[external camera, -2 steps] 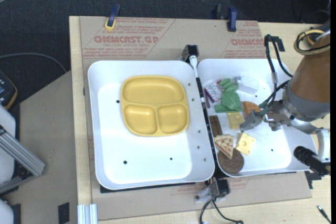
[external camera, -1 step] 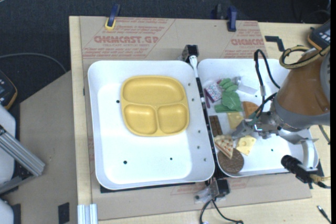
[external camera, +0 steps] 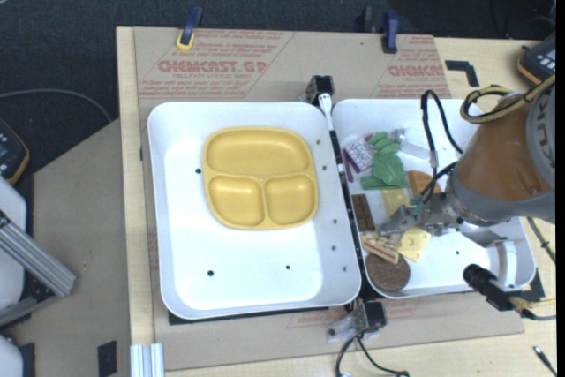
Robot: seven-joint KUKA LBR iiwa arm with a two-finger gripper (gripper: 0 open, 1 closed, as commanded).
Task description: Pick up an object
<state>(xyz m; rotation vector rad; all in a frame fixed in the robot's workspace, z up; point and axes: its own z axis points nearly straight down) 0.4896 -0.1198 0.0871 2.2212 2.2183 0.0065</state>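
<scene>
The right bin (external camera: 446,280) holds a small heap of toy food: a green leafy piece (external camera: 386,163), a purple and white packet (external camera: 359,154), a dark brown bar (external camera: 361,209), a yellow wedge (external camera: 415,243) and a brown round disc (external camera: 388,273). An orange-brown piece (external camera: 421,183) lies beside the green one. My gripper (external camera: 408,220) is low in this bin, right over the heap between the bar and the yellow wedge. Its tips are lost among the objects. The grey arm (external camera: 503,168) covers the right part of the bin.
The left bin (external camera: 177,265) carries a yellow divided plate (external camera: 260,175) in its upper middle. A black cable (external camera: 433,128) loops above the right bin. Two clamps, yellow (external camera: 186,38) and blue (external camera: 389,31), stand at the board's far edge.
</scene>
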